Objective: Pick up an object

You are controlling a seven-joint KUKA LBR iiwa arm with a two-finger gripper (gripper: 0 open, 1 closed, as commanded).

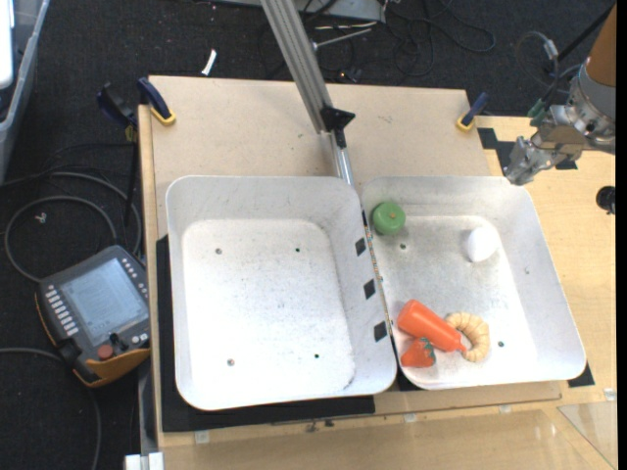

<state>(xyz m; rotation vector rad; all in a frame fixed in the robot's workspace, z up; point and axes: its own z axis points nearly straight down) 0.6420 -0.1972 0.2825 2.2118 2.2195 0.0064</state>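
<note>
The right bin [545, 292] holds several objects. A green round piece [388, 217] lies at its far left corner and a white ball-like piece [479, 243] sits right of it. Near the front lie an orange carrot [431, 324], a small red piece [418, 353] and a tan curled piece [472, 335]. My gripper [519, 162] hangs at the far right, above the bin's back right corner and apart from every object. No object sits between its tips.
The left bin [196, 204] lies beside the right one. A slanted metal pole [299, 52] runs from the top to the gap between the bins. Yellow clamps [163, 116] mark the bench's back corners. A teach pendant [98, 306] lies on the floor at left.
</note>
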